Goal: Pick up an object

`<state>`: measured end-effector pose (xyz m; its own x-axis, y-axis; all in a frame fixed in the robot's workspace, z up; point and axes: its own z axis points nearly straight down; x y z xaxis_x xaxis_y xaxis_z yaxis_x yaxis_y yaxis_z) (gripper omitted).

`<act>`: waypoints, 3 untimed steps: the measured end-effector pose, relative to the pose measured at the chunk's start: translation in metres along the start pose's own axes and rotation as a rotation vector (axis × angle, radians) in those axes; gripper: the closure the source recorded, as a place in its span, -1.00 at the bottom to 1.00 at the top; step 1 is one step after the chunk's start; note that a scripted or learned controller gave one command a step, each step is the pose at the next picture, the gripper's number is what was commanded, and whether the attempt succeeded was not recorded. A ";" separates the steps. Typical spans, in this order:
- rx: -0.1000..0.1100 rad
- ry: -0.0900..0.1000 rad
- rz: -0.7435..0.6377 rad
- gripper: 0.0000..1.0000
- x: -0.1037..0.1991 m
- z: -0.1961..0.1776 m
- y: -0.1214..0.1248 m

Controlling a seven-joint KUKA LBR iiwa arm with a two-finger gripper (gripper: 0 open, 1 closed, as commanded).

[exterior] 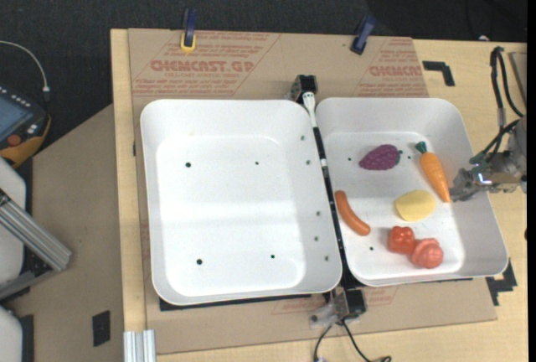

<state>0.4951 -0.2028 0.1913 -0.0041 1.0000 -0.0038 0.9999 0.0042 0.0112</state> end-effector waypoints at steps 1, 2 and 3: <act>0.006 0.002 -0.001 1.00 0.047 -0.021 0.021; 0.006 0.002 -0.003 1.00 0.105 -0.025 0.067; 0.015 0.005 0.010 1.00 0.028 -0.002 0.002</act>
